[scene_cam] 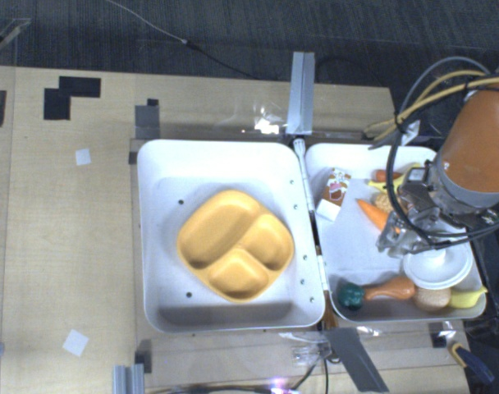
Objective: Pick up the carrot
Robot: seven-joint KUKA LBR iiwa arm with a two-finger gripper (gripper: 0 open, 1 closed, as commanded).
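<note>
The gripper (395, 238) hangs low over the right bin (346, 236), reaching in from the right, and its metal fingers are a tangle of grey against the white floor. Whether they are spread or closed I cannot tell, and nothing can be made out between them. Above it the arm (479, 150) swells into its orange band, cut off by the picture's edge, with yellow and black cables (434, 89) looping over the top.

Just to the left of the gripper lies the carrot (371, 213), a short orange wedge on the bin floor, pointing up and left. Its right end runs in under the gripper hardware, so I cannot say whether they touch.

Below the gripper sits a white cup (436, 268), partly covered by the wrist. Along the near wall: a wooden-handled thing with a dark green head (374, 291), a pale beige lump (432, 299) and a yellow piece (467, 300) in the corner, half hidden. Toward the far left corner stands a small red and white packet (336, 186), with a white card (327, 211) just below it. More small items behind the gripper are too cluttered to name.

The left bin (163, 179) holds a yellow sectioned plate (235, 243) with three compartments, sitting apart from everything else.
</note>
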